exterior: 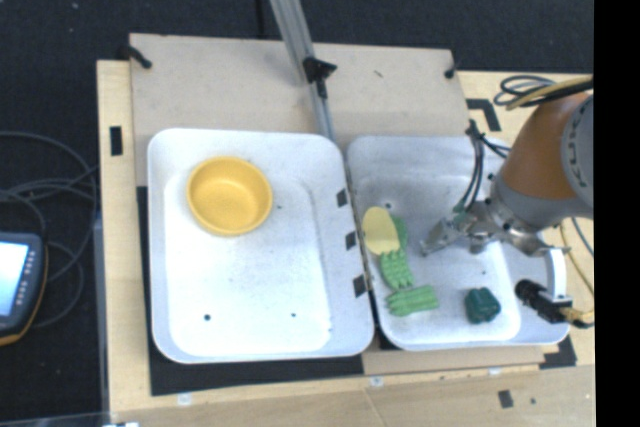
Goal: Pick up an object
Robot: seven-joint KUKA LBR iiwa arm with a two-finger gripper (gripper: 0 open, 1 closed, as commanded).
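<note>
Task stage: nothing is seen lifted; every object lies on a bin floor, so the pick is judged not yet made.
Remaining: descent onto one object, closure and lift are all judged outstanding.
Pincer: carried over the right bin, near its middle, at the end of the grey arm with the orange band; whether it is spread or pressed together cannot be told, and nothing is seen pinched.
Yellow-and-green piece: lying left of the pincer, near it, by the bin's left wall.
Green ridged pieces: lying below and left of the pincer, one just above the other.
Dark green block: lying toward the bin's front right corner, below and slightly right of the pincer.
Yellow bowl: standing upright in the left bin, well apart from the pincer.
Likeliest target: none can be singled out; the right-bin objects are judged nearest.
</note>
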